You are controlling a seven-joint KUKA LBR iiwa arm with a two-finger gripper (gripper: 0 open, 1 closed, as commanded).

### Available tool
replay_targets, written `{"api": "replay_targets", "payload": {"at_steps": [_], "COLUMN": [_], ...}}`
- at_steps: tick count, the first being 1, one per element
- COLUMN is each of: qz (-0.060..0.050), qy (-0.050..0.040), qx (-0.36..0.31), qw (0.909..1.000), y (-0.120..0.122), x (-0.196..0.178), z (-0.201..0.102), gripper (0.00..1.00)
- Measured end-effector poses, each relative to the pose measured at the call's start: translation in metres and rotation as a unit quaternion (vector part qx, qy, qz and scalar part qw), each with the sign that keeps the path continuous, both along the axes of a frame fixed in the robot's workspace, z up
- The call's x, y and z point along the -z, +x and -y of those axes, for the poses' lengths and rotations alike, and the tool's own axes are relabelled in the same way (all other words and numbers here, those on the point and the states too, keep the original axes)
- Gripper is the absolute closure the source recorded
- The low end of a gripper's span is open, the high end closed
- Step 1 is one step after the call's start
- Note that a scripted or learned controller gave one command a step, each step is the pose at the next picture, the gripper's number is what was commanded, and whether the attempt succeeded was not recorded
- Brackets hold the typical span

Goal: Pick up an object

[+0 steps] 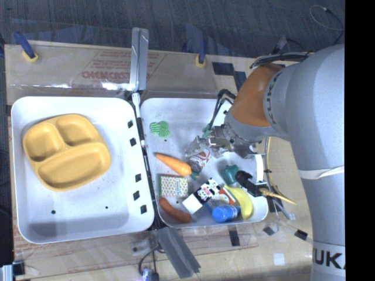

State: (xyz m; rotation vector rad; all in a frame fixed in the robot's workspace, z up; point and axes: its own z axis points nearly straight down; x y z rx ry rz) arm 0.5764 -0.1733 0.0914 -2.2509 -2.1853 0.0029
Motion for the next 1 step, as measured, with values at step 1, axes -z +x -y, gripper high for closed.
{"api": "replay_targets", "payload": {"at_steps": [1], "qz": [0.0], "qy": [-0.0001], "qx": [-0.002], "qw": [1.0], "y": [0.0005], "x": [-0.0104], "z": [-0.0001], "gripper": [1.0]}}
